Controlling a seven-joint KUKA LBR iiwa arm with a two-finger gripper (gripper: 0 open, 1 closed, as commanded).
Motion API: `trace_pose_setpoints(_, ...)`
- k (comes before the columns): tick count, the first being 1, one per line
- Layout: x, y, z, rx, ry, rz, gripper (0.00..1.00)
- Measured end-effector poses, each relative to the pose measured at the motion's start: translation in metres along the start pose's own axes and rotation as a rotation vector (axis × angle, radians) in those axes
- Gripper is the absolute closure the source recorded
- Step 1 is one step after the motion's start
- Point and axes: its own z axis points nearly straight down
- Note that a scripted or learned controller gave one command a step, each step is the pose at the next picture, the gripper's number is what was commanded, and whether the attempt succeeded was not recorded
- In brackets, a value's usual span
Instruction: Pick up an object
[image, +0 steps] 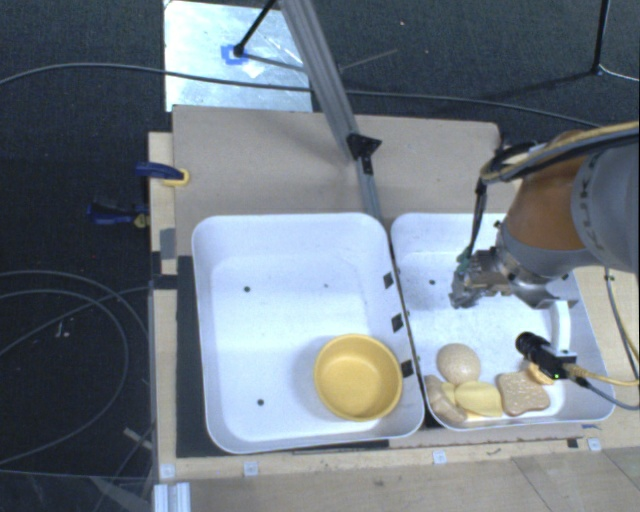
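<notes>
My gripper (464, 292) hangs over the middle of the right bin (432, 236), with bare white floor under it; nothing shows in its grasp. Nearer the front of that bin lie a beige egg-shaped object (458, 361), a yellow piece (481, 399), a tan toast-like slice (523, 392) and a pale lumpy piece (441, 396), all clustered together. The egg shape sits a short way in front of the gripper and apart from it. A yellow bowl (357, 375) stands upright in the front right part of the left bin (262, 228).
A slanted metal pole (333, 90) comes down from the top and ends near the back of the divide between the bins. Blue clamps (150, 174) grip the board's left edge. Cables lie on the dark floor at left.
</notes>
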Motion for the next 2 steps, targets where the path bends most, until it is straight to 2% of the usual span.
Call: trace_pose_setpoints(2, -0.002, 0.011, -0.122, -0.003, -0.001, -0.001, 1.0)
